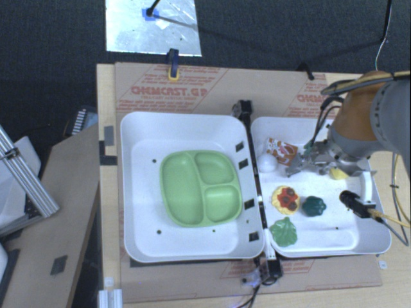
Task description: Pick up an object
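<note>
So in the camera view the arm [369,117] comes in from the right and its gripper [307,164] sits low in the right bin [321,239], just by a red-and-white packet [281,150]. Honestly can't tell how its fingers are set, it's too blurry there. Nearby there's a white ball [266,163], a yellow-and-red pizza-looking toy [285,199], a dark green piece [313,205] and a leafy green one [284,231]. Left bin [138,236] has a green divided plate [199,188].
</note>
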Controlling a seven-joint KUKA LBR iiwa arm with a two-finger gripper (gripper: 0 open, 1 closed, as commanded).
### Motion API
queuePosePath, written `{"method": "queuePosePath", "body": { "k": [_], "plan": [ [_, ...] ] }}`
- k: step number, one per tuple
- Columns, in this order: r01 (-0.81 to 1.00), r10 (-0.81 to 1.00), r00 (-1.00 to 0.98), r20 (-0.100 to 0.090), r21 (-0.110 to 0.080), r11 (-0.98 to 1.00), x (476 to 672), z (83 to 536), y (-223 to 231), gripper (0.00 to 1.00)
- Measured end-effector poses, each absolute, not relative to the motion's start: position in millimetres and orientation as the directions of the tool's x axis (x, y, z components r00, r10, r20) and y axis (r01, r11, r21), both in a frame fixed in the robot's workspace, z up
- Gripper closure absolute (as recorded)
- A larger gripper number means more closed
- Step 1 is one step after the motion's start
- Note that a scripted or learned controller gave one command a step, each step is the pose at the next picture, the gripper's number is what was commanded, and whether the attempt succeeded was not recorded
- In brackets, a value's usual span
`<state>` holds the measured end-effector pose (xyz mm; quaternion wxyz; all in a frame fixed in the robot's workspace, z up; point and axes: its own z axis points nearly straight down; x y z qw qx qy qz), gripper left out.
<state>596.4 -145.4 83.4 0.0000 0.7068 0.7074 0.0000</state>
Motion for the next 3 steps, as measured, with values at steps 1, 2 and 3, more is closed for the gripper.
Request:
{"method": "queuePosePath", "body": {
  "k": [1,2,3],
  "plan": [
    [1.0,1.0,0.0,-0.001,0.004,0.0,597.4,96,-146,1.0],
    [1.0,1.0,0.001,-0.001,0.005,-0.001,596.8,142,-154,1.0],
    [1.0,1.0,0.001,-0.002,0.006,-0.001,598.3,200,-164,1.0]
  ]
}}
